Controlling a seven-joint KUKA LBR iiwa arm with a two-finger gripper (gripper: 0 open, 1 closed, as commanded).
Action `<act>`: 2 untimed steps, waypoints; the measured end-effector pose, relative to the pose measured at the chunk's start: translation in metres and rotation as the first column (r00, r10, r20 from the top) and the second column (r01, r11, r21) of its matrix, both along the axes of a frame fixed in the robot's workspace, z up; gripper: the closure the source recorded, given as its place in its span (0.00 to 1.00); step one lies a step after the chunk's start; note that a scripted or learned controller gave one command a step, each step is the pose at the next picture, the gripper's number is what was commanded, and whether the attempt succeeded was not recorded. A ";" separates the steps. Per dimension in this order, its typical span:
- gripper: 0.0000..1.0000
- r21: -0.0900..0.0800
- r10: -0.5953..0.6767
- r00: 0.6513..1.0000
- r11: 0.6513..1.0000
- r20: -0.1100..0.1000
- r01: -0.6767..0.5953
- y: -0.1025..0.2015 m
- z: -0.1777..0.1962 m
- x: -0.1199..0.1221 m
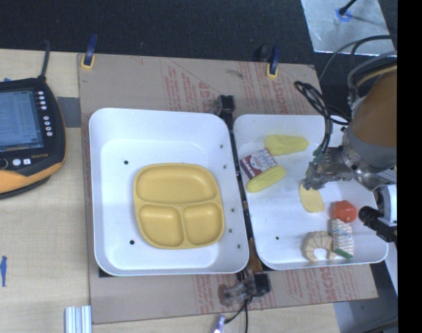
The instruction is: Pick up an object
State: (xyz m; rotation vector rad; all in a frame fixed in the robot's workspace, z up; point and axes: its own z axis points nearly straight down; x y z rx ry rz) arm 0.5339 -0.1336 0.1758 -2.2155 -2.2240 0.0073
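Two shallow white bins stand side by side on a brown board on the desk (30, 220). The left bin (114, 137) holds a yellow tray (178, 205) with three compartments, lying flat near its middle.

The right bin (280, 245) holds the small things. Near its far edge lies a yellow piece (286, 143), like a corn cob. Below it, toward the left wall, a second yellow corn cob (266, 180) lies at a slant, and a small red and white packet (257, 162) is touching its upper side. In the middle of the bin there is a pale yellow flat piece (311, 200). To the right of it sits a small red object (343, 211). At the near right corner lie a beige lumpy thing (316, 245) and, just beside it, a pale wrapped item (342, 237) with a little green on it.

The arm comes in from the right, and the gripper (315, 179) hangs over the right bin, just above the pale yellow flat piece. The fingers point downward, but they are dark and small against the wrist, so I cannot tell how far they stand apart, or whether anything is between them.

On the left of the desk rests a control pendant (20, 137) with a lit screen.
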 end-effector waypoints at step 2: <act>1.00 0.002 -0.002 1.000 1.000 0.003 0.002 0.007 0.029 0.048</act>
